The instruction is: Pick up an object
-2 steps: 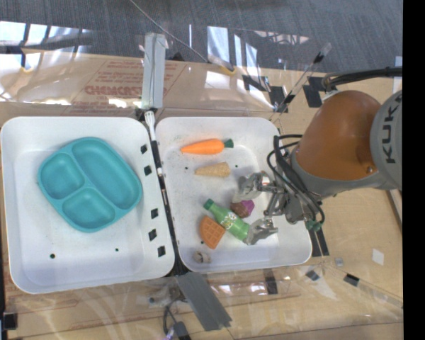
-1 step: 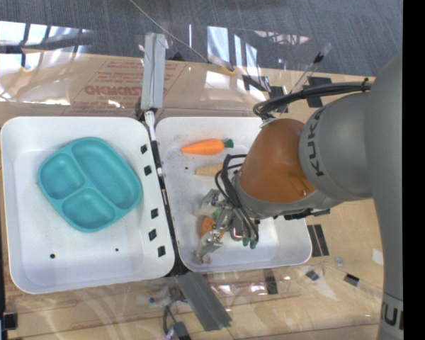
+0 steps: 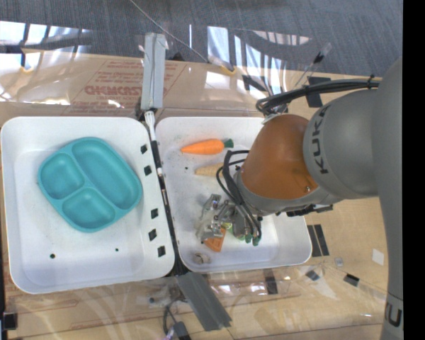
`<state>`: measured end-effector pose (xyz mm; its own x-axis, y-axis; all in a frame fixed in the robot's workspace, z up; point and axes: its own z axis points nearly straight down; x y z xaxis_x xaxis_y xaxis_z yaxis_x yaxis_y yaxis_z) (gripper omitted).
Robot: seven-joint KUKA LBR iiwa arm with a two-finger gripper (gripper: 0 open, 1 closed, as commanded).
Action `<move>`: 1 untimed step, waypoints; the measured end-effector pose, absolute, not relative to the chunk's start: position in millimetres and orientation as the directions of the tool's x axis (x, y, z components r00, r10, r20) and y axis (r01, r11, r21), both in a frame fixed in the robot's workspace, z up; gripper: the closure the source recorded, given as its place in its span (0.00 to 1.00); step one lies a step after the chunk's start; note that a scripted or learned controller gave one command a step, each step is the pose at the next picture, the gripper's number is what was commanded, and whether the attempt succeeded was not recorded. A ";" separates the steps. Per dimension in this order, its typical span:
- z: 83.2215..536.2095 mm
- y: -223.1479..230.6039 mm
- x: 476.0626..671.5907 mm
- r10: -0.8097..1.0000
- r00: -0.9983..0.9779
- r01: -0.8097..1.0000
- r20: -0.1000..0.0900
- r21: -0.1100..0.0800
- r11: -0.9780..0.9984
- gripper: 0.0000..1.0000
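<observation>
White plastic makes up the two shallow bins, which sit side by side on the bench with a grey divider strip between them. The left bin (image 3: 18,253) holds a teal plate (image 3: 89,183) with three compartments, lying flat and turned at an angle, well apart from everything in the other bin.

The right bin (image 3: 292,252) holds the smaller things. An orange toy carrot (image 3: 202,146) with a green stem end lies near the bin's far side, pointing left. Just below it, a pale cone-shaped piece (image 3: 207,170) rests on the bin floor, its right end hidden under the arm. Near the front wall sits a small orange piece (image 3: 213,244), and a little greyish lump (image 3: 200,258) lies just beside the front rim.

The grey arm (image 3: 354,147) reaches in from the right, its orange band (image 3: 276,163) bulking over the middle of the right bin. The gripper (image 3: 216,220) hangs low over the bin floor, directly above and touching or nearly touching the small orange piece. Its metal fingers are a tangle of shiny parts from this angle; I cannot tell whether they stand wide or narrow, or whether anything sits between them.

Brown cardboard (image 3: 71,83) lies behind the bins.
</observation>
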<state>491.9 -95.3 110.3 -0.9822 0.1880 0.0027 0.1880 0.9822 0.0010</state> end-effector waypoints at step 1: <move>194.8 -45.4 478.7 0.086 -0.996 0.086 -0.006 0.001 0.996 1.00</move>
<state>478.7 -45.4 194.8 -0.9963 0.0861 -0.0062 0.0861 0.9963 0.0012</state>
